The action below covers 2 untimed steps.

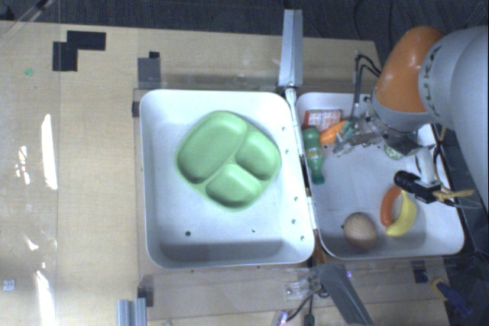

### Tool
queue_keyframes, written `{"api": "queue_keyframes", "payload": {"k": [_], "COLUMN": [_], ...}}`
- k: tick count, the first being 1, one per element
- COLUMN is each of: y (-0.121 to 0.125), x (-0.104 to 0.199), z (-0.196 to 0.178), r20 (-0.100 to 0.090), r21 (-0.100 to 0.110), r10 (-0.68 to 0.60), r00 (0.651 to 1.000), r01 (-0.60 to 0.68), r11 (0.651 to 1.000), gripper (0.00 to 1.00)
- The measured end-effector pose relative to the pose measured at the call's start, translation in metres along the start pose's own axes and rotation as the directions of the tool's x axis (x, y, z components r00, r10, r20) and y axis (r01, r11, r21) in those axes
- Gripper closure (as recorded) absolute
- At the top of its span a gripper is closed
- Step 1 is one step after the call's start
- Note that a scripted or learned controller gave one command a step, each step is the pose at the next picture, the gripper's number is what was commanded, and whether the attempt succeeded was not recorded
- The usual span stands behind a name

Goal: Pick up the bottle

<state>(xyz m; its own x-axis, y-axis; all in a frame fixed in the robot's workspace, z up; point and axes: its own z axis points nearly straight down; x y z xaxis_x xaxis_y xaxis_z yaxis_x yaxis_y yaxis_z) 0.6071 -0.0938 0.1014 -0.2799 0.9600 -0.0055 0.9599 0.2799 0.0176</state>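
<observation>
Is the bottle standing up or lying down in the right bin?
Lying down: the green bottle stretches lengthwise along the right bin's left wall.

My arm (458, 76) is a thick, rounded casing in smooth pale grey, with a glossy orange band (405, 69) bulging just above the wrist. Below that band the wrist narrows to a darker grey collar. My gripper (348, 137) is a small cluster of metal and dark parts, and thin black cables (359, 76) loop beside it.
</observation>
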Motion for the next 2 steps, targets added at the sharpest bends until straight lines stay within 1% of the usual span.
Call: {"api": "queue_keyframes", "payload": {"k": [1, 2], "y": [-0.063, -0.061], "x": [0.112, 0.113], "z": [-0.086, -0.097], "r20": [-0.004, -0.004], "r21": [0.012, 0.008], "r10": [0.046, 0.040], "r00": [0.999, 0.999], "r01": [-0.046, -0.039], "r11": [0.999, 0.999], "gripper": [1.00, 1.00]}}
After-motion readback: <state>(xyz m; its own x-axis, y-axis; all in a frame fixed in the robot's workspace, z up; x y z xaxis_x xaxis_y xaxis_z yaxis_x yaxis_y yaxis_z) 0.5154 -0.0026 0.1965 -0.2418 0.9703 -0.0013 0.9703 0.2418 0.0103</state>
